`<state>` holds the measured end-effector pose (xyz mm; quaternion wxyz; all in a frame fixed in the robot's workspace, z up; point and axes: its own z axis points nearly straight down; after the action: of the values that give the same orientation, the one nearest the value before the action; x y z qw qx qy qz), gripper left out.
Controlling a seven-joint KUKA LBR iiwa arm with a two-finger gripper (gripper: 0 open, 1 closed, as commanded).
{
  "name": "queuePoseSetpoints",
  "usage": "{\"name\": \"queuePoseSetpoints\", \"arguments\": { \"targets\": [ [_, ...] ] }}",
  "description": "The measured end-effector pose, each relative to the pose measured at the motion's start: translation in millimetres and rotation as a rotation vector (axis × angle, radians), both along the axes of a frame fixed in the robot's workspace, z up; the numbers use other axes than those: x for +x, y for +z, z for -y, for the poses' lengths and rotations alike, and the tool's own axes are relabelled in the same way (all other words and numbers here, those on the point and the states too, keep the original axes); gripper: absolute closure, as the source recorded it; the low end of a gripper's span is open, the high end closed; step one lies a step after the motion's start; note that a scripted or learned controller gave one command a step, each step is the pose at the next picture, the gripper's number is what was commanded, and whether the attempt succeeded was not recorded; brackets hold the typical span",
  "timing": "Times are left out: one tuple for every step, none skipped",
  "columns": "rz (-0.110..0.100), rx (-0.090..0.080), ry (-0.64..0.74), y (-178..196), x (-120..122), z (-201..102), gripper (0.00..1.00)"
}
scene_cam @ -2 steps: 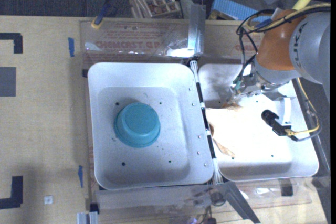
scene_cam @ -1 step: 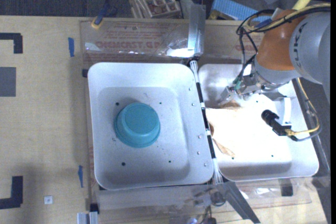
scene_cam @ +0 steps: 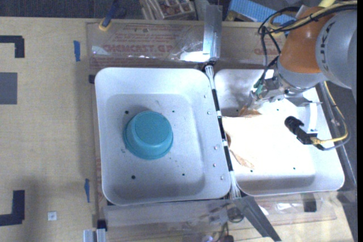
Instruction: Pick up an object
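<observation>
Camera view from above, at a slant, over a light wooden bench (scene_cam: 45,139) that carries two shallow white bins side by side. The left bin (scene_cam: 113,88) is the wider-looking of the two and has a raised rim and a sunken floor. The right bin (scene_cam: 329,178) sits just beside it, their edges touching along the middle, and its floor is so brightly lit that detail there is washed out.

The grey arm (scene_cam: 343,48), with its orange band (scene_cam: 300,51), reaches in from the right and hangs over the back part of the right bin. Black and yellow cables loop around it.

A teal bowl (scene_cam: 148,134) rests upside down on the floor of the left bin, a little left of that bin's middle, well apart from the arm.

In the right bin, a flat brownish thing (scene_cam: 241,158) lies against the left wall; glare blurs its outline, so what it is cannot be told.

The gripper (scene_cam: 260,94) points down and leftward near the back left corner of the right bin, just above another small brown patch (scene_cam: 249,113). Whether the pincer is apart or together cannot be told; it is too small and blurred.

Small dark specks dot the left bin's floor.
</observation>
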<state>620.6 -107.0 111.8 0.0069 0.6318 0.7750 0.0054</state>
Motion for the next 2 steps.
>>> {"name": "queuePoseSetpoints", "arguments": {
  "targets": [
    [0.000, 0.000, 0.000, 0.0, 0.0, -0.1, 0.00],
    [-0.012, -0.001, 0.222, -23.1, -20.0, 18.1, 0.00]
  ]
}}
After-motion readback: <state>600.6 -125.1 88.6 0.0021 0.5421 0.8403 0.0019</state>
